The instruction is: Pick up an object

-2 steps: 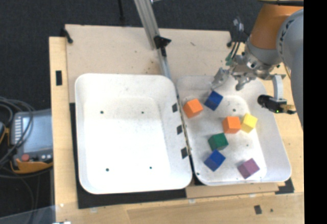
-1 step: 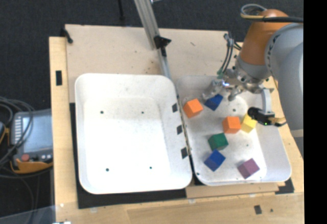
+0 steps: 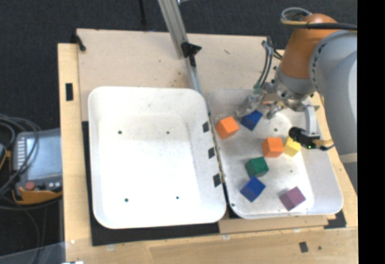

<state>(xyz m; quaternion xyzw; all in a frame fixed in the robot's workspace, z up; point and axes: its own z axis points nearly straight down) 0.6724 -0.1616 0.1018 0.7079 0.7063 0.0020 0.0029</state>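
Note:
The right bin holds several coloured cubes. A blue cube lies near its back left, with an orange cube just left of it. My gripper hangs low over the back of this bin, right above and touching or nearly touching that blue cube. Whether the cube is in its grasp is unclear. Further forward lie another orange cube, a yellow cube, a green cube, a second blue cube and a purple cube.
The left bin sits beside the right one, their rims meeting near the middle. A slanted metal pole rises behind the bins. The grey arm covers the right bin's back right corner.

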